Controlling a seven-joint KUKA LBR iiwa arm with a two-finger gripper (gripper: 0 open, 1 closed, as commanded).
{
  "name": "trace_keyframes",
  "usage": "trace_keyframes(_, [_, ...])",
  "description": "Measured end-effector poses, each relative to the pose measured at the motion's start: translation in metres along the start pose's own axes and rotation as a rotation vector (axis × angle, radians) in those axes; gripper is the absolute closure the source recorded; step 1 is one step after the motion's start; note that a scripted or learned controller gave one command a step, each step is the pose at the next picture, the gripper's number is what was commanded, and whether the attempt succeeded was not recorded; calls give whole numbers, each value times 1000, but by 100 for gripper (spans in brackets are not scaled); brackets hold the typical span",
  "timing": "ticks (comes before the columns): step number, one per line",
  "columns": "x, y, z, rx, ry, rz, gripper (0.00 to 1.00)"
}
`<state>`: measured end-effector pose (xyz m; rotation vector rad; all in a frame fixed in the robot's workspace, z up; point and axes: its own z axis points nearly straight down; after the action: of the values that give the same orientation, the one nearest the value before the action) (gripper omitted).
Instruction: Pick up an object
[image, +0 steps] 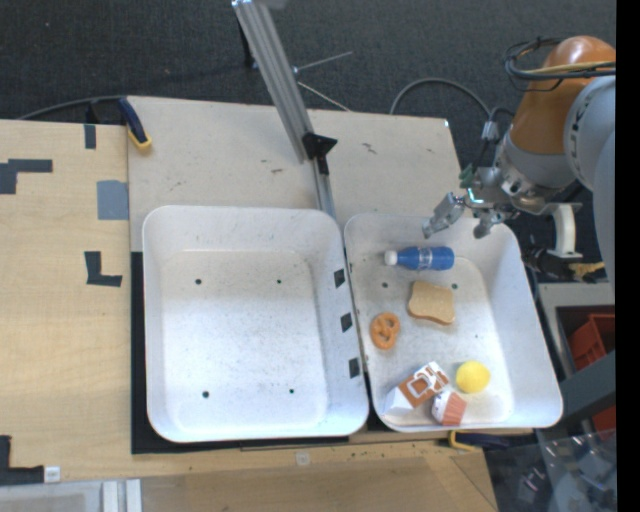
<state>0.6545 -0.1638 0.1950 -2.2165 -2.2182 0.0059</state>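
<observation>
The right bin (520, 300) holds a blue bottle with a white cap (421, 259) lying on its side, a slice of bread (432, 302), a small orange pretzel (384, 329), a yellow ball (473, 376), an orange-and-white carton (422, 384) and a small red-and-white cup (449, 406). My gripper (461, 218) hangs over the bin's far edge, just above and right of the bottle. Its two fingers stand apart with nothing between them.
The left bin (240, 320) sits beside the right one. A slanted metal pole (285, 90) crosses the bench behind the bins. A black cable (440, 95) loops at the back right. A yellow-and-blue tool (135, 125) lies at the far left.
</observation>
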Motion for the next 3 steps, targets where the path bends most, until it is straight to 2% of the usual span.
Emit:
trace_keyframes(1, [0, 1, -3, -5, -2, -2, 0])
trace_keyframes(3, [2, -11, 104, 1, -2, -1, 0])
